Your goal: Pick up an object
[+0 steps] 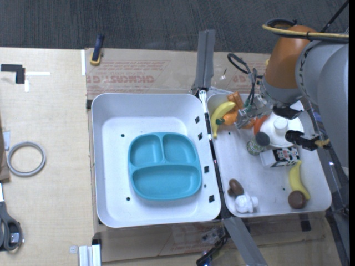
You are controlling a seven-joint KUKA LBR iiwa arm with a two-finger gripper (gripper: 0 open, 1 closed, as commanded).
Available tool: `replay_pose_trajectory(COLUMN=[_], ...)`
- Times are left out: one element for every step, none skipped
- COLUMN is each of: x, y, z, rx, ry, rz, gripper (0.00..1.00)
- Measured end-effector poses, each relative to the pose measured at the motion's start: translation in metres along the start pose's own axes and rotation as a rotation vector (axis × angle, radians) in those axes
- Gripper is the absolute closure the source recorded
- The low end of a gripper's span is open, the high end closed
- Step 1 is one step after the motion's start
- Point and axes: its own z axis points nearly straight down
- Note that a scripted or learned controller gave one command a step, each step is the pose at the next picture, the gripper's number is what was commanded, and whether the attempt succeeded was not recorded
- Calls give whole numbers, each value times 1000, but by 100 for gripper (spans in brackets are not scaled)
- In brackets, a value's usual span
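**binwatcher:** Closest to the lens, along the near wall of the right bin (316, 204): a small white toy (245, 204), a brown lump (236, 187), and a banana (295, 177) with a dark end. The left bin (105, 165) just has the blue divided plate (165, 165). The gripper (248, 114) is down at the far end of the right bin, among another banana (222, 113) and some orange bits (236, 101). Can't tell what its grip is doing from this angle, too cluttered.

**kuka_fan:** So the target is probably that far banana, lying against the divider. I'd say centre over its middle and close across the narrow width, not along the curve. The wall's touching distance away, so a finger could snag it. Lift straight up, slowly.
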Motion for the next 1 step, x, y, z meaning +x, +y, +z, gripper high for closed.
replay_pose_trajectory(x=[45], y=[13], z=[-111], rx=[-4], ry=[3], rz=[140], gripper=[100])
